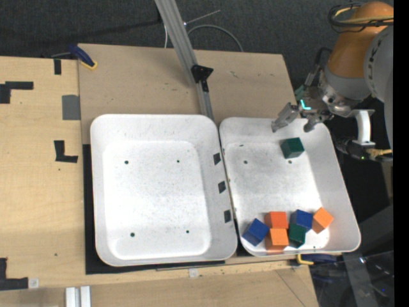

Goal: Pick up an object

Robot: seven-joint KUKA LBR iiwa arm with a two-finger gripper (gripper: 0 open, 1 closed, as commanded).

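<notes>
Gripper open above far edge of right bin, nothing held.

The gripper (296, 120) hangs with fingers spread wide over the right bin (332, 171). A green block (293, 148) lies just near of it, untouched. Six more blocks (287, 228) cluster at the bin's near edge.

We log a robotics lab: plywood desk (128, 75) with taped markers, two white bins (153, 123), aluminium camera pole (176, 27), KUKA arm (358, 50).
</notes>
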